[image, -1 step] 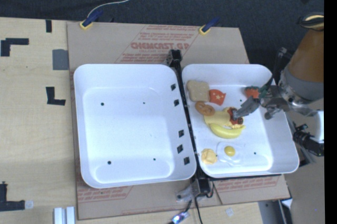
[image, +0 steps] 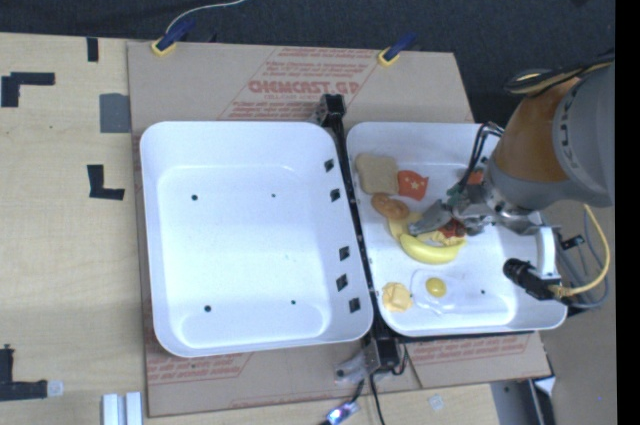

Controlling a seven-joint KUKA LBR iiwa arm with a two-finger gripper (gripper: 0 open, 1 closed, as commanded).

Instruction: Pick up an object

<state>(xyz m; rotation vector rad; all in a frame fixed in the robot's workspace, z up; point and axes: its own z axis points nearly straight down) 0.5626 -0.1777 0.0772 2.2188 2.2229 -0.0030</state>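
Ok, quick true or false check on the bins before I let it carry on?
1. The toy food lies in the right bin. True.
2. The gripper is over the left bin. False: it is over the right bin, just above the banana.
3. A red piece lies beside the brown slice. True.
4. The banana rests on the cardboard. False: it lies inside the right bin.
5. The fried egg sits near that bin's front edge. True.

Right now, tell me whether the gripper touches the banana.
Cannot tell: in the camera view the gripper overlaps the banana, hiding any contact or gap.
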